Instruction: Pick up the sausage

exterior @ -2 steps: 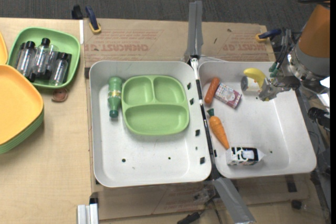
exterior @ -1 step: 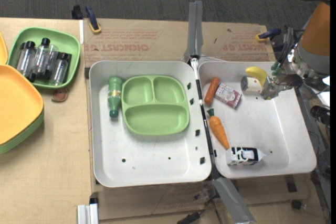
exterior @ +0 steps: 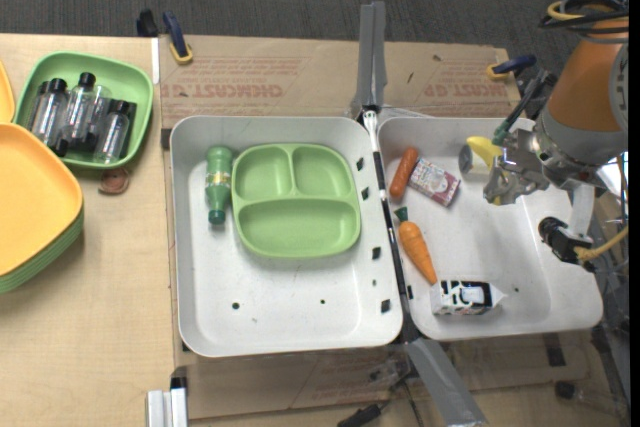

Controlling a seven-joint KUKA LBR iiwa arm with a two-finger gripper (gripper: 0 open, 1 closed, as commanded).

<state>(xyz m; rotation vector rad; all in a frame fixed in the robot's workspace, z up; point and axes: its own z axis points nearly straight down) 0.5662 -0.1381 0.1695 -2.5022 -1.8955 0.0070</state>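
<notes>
- sausage (exterior: 403,173) lies at right bin's (exterior: 520,310) upper left corner, just left of pink packet (exterior: 434,181), untouched.
- gripper (exterior: 500,187) hovers right of packet, empty; opening cannot tell.
- step: approach. next: move left past packet, descend over sausage.

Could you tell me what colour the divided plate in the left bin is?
Light green; the divided plate shows clearly in the camera view.

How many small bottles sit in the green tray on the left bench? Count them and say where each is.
4, as far as visible: bottles lie side by side in the green tray, caps toward the far edge; overlap might hide another.
</notes>
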